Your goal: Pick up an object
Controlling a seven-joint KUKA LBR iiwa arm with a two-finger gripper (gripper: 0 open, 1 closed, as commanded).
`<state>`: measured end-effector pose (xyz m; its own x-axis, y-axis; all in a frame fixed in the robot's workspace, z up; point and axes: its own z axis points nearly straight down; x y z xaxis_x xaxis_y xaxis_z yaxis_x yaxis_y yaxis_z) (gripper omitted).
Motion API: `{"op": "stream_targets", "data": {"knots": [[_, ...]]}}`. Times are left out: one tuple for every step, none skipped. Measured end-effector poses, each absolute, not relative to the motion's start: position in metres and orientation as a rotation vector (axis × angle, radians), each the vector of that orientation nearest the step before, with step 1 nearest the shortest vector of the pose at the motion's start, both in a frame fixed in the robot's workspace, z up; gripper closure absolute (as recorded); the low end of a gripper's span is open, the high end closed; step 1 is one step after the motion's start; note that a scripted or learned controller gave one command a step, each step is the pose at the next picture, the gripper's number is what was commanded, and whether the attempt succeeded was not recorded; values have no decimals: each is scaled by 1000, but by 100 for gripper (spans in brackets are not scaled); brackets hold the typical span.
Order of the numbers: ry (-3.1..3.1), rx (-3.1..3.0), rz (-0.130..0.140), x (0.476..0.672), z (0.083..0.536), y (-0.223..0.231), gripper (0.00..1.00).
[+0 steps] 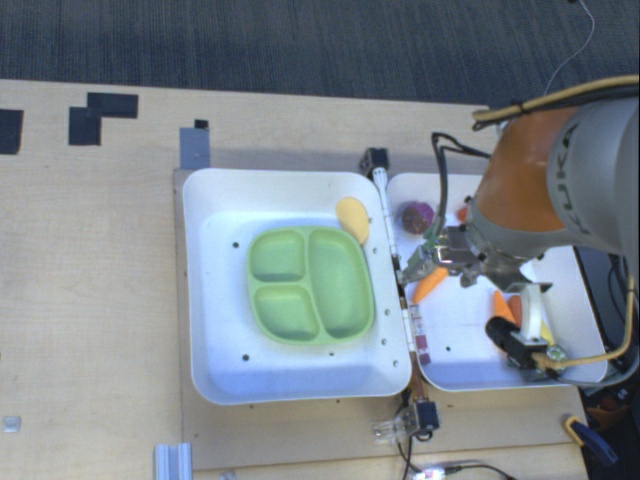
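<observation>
— So, anything lifted yet?
— No. The hand (432,260) hovers low over the right bin (470,353); its grip I cannot tell. An orange carrot (430,285) lies just below it, ungrasped.

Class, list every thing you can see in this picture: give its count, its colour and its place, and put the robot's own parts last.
Bins: 2, white, side by side on the bench; left bin, right bin.
Divided tray: 1, green, middle of the left bin.
Oval object: 1, yellow, left bin, upper right corner.
Round object: 1, purple, right bin, upper left.
Carrot-like piece: 1, orange, right bin, left side.
Bench: 1, pale wood, under both bins.
Arm: 1, grey with orange band, over the right bin.
Gripper: 1, dark, above the orange piece.
</observation>
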<state>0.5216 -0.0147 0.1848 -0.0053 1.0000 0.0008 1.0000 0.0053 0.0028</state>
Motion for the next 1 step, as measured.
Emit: {"op": "stream_targets", "data": {"knots": [[2226,2215,4,522,185,-15,0]]}}
